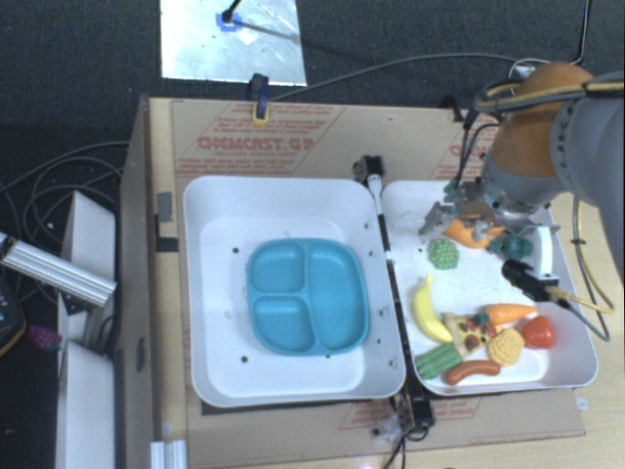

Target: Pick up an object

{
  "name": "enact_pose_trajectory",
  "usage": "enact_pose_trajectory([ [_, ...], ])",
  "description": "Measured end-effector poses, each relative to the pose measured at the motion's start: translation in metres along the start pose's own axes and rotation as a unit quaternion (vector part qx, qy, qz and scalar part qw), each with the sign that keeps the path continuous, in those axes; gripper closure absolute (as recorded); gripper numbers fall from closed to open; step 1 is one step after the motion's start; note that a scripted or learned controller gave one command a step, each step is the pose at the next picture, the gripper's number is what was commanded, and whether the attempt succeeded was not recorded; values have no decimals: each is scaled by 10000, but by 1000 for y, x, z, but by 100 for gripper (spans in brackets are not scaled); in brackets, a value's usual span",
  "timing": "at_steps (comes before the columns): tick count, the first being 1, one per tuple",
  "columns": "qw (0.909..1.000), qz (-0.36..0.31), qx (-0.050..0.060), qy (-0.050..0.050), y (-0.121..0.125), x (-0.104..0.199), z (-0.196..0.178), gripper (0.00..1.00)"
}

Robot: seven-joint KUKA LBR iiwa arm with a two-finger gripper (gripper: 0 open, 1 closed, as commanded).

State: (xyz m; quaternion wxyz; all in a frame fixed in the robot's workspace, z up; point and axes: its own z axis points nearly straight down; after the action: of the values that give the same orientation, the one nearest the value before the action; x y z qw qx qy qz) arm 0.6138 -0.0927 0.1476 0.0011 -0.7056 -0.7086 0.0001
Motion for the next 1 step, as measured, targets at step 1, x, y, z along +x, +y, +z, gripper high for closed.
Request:
enact_pose_trajectory([
  [1, 10000, 16, -7, -8, -70, -13, 64, 0],
])
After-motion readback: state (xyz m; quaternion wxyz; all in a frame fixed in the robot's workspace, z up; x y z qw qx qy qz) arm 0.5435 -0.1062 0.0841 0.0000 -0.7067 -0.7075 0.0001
